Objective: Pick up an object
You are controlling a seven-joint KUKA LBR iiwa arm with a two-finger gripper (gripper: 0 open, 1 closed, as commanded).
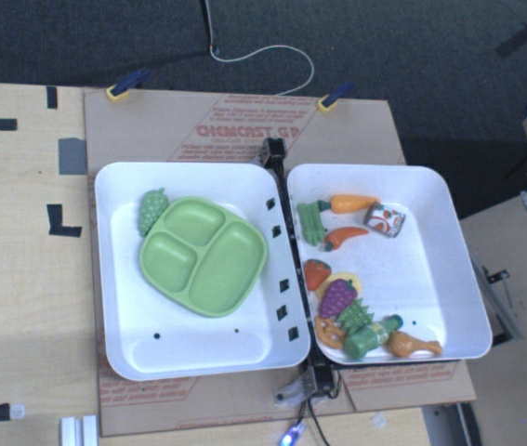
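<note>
**Two bins, toy food bunched in the right one**

Left bin (119, 249): a green divided plate (204, 256) sits slightly toward the far-left part, tilted in plan. A bunch of green grapes (152, 209) lies just beside the plate's far-left corner, touching or nearly so.

Right bin (449, 249): things cluster along its left wall. Near the far-left corner, a green bean pod (310, 222), an orange carrot (354, 203), a second orange piece (345, 238), and a small red-and-white can (385, 219) on its side. Midway down the left wall, a red piece (316, 273), a yellow piece (347, 282), and purple grapes (336, 297) on it. At the near-left corner, a green leafy toy (355, 317), a green bottle-shaped toy (367, 339) and a tan drumstick (411, 346), packed close.

Both bins rest on a cardboard sheet (235, 128) over the bench. Gripper state: cannot tell.
</note>
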